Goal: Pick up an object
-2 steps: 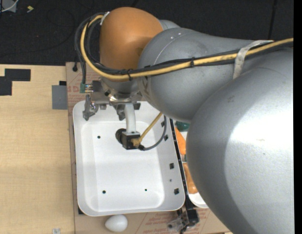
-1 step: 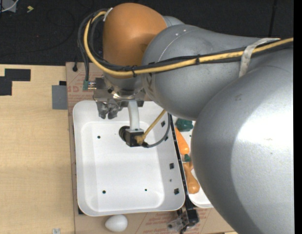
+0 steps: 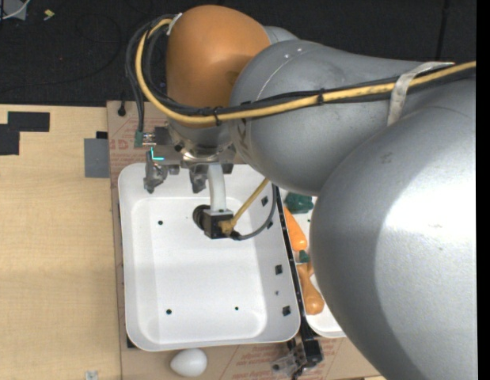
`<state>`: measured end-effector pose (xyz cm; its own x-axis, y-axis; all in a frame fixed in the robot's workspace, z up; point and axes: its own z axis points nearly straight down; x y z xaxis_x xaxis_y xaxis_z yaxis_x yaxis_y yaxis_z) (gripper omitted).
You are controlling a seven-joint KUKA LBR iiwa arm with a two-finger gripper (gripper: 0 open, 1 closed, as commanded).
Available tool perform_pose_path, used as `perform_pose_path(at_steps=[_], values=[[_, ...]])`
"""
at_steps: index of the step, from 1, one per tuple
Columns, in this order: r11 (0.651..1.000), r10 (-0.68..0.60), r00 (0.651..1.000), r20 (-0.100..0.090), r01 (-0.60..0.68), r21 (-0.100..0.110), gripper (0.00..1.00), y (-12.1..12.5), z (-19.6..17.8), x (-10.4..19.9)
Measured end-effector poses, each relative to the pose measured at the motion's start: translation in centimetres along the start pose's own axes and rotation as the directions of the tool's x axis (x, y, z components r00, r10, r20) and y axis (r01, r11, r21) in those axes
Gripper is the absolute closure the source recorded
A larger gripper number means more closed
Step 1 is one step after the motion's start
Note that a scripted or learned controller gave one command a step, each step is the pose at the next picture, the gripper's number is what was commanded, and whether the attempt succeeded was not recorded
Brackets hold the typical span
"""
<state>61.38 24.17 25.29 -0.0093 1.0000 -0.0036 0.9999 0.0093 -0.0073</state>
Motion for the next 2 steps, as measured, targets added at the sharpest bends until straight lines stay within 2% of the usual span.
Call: perform_pose_path(at_steps=[1,2], values=[[1.000,-0.004,1.000,0.001,0.004,0.002,1.00,-0.01,-0.95,0.00],[1.000,-0.005,1.000,0.002,0.005,0.003,0.00,-0.04,-0.90,0.06]])
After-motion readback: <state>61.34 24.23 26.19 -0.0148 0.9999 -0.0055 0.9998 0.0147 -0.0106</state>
